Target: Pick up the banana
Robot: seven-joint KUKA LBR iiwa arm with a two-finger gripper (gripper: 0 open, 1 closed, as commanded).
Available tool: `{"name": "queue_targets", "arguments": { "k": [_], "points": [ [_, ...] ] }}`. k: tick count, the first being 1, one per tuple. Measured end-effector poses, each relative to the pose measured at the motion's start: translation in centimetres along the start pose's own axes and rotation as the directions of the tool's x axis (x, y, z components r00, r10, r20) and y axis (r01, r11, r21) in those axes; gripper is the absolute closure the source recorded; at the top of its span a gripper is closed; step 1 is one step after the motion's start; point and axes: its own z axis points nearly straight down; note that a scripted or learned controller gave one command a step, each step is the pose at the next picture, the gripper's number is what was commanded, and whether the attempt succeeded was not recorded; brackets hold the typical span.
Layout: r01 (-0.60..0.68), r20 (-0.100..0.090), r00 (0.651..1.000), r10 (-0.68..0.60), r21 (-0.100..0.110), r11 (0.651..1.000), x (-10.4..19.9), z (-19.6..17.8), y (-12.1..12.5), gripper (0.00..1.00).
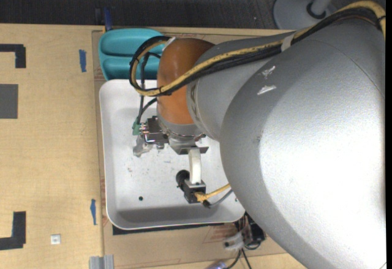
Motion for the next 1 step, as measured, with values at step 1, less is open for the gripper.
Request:
{"name": "queue_targets", "arguments": {
  "k": [1],
  "points": [
    [0.099, 0.000, 0.995, -0.099, 0.000, 0.995, -3.70, -10.71, -3.45, 0.00]
  ]
}}
